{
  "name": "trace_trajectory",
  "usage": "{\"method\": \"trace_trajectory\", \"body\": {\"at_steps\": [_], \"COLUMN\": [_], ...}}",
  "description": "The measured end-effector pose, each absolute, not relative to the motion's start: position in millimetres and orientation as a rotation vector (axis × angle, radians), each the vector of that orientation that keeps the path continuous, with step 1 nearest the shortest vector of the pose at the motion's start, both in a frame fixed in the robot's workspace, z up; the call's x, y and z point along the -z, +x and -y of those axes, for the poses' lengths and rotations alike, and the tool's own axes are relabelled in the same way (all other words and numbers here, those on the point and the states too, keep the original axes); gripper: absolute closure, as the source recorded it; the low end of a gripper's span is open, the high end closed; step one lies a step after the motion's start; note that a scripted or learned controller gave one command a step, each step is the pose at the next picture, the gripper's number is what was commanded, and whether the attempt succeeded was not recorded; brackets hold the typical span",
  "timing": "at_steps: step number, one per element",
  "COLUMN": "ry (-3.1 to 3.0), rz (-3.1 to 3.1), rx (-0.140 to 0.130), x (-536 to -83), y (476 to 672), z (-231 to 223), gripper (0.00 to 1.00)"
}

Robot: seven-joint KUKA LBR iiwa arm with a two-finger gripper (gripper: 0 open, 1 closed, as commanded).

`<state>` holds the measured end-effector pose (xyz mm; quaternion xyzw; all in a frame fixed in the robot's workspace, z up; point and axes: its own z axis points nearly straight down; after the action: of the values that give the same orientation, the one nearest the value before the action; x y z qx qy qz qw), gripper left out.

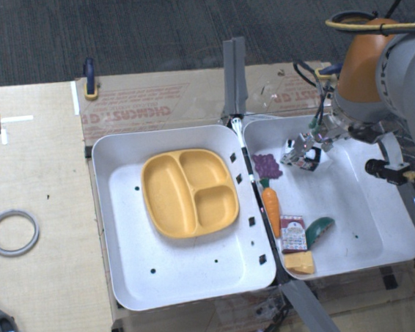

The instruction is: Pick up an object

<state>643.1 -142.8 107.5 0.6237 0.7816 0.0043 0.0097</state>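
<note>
A pale wooden counter [51,288] carries two white bins side by side, with a dark floor beyond it and a grey tape ring [12,232] lying out on the left. The left bin [131,280] holds a yellow divided plate [190,193]. The right bin [377,239] holds the toys, all crowded against its left wall: purple grapes [267,165] at the top, a carrot [270,205] just below them, then a red box [293,233] touching a green pod [319,228], and a yellow wedge [300,263] nearest the front. The arm [363,71] reaches in from the right, and the tool [303,153] hangs over the bin's upper part, just beside the grapes; I cannot tell how it is set, and nothing shows in it. The carrot looks like the nearest fair target: probably light, stiff and rather slick, so best pinched across its thick middle, though the wall crowds one side.
</note>
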Motion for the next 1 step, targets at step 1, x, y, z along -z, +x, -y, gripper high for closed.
{"method": "trace_trajectory", "body": {"at_steps": [1], "ry": [2.063], "rz": [-2.346], "rx": [-0.016], "x": [-106.7], "y": [648.8], "z": [141.7], "gripper": [0.00]}}
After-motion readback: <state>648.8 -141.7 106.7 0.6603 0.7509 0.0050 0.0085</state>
